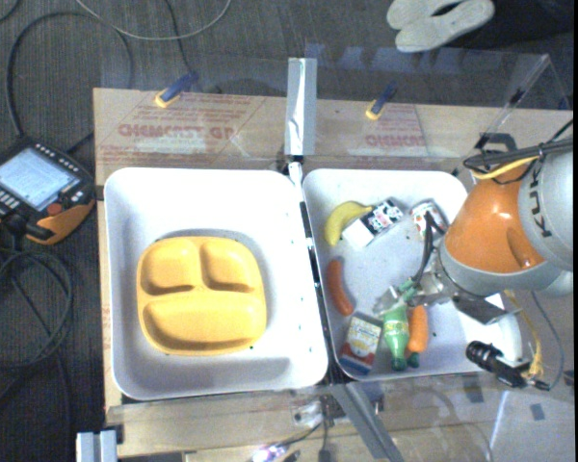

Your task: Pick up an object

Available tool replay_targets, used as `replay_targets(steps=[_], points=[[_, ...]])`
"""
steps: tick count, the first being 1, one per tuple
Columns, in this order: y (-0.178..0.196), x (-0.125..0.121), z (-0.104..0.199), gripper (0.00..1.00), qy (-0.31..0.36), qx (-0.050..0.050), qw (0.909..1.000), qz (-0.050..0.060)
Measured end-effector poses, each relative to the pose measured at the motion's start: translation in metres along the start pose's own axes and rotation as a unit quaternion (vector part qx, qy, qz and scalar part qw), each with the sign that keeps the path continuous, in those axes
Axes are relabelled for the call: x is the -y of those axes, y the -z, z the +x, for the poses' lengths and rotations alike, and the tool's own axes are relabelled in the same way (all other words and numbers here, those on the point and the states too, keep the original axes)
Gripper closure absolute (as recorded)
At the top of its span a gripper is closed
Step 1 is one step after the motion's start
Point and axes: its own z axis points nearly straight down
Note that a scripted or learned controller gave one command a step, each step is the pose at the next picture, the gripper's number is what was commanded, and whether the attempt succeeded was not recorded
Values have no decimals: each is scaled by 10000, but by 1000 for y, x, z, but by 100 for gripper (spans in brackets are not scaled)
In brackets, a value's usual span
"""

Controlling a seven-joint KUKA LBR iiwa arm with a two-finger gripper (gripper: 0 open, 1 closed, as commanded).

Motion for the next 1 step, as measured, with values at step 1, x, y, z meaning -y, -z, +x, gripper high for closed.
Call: replay_targets(steps=[1], points=[[109,-81,42,100,432,-21,9990,106]])
